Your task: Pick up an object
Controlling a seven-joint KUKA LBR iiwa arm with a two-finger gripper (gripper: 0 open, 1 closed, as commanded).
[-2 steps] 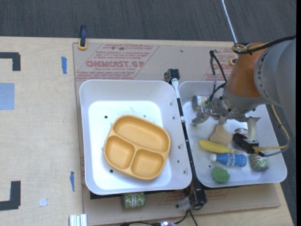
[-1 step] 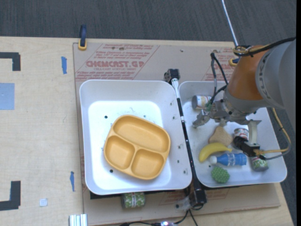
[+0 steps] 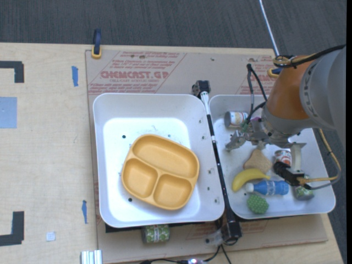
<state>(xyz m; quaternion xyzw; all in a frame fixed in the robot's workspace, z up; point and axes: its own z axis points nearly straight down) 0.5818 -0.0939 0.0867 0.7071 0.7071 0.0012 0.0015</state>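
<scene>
Wooden bench (image 3: 44, 164), two white bins (image 3: 110, 147), dark carpet (image 3: 165, 10) beyond.

The bench (image 3: 44, 164) looks like pale, matt plywood, with a sheet of brown paper-faced board (image 3: 143, 73) printed in red lying on it. Both white bins (image 3: 104, 147) look like smooth plastic with a slight sheen. The yellow divided plate (image 3: 160, 171) is smooth, softly glossy plastic. The banana (image 3: 250, 177) looks like shiny moulded plastic, and the green ball (image 3: 257, 203) has a rough, knobbly surface.
</scene>
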